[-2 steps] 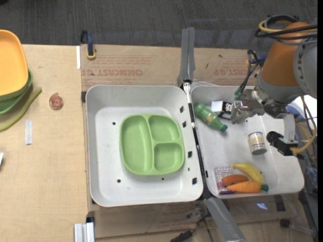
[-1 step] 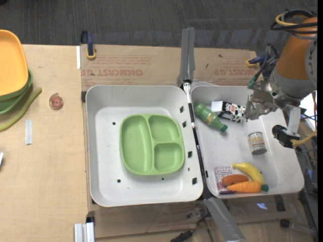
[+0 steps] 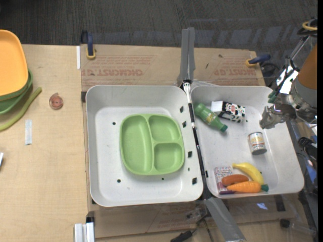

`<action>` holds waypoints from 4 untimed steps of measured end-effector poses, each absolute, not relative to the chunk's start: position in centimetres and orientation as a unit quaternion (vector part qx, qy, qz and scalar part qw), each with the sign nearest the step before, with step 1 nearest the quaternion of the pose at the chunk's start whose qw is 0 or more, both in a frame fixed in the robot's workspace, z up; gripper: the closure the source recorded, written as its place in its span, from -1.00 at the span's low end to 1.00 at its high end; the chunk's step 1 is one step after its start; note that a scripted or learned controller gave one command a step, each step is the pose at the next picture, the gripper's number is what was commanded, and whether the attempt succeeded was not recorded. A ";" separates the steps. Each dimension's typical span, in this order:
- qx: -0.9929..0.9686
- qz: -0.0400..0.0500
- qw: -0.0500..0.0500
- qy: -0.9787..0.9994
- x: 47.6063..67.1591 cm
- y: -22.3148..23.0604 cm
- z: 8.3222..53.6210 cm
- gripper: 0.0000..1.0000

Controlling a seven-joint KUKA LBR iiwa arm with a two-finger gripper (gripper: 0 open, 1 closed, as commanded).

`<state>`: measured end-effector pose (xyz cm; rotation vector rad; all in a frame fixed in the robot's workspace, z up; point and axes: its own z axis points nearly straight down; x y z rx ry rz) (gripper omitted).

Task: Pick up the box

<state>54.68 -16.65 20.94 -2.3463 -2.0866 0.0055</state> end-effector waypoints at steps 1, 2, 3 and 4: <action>-0.795 0.002 0.000 -0.606 57.3 -14.9 27.0 1.00; -0.891 0.002 0.000 -0.455 62.6 -13.9 22.7 1.00; -0.814 0.002 0.001 -0.580 61.0 -13.9 22.3 1.00; -0.874 0.002 0.000 -0.487 61.5 -11.8 23.2 1.00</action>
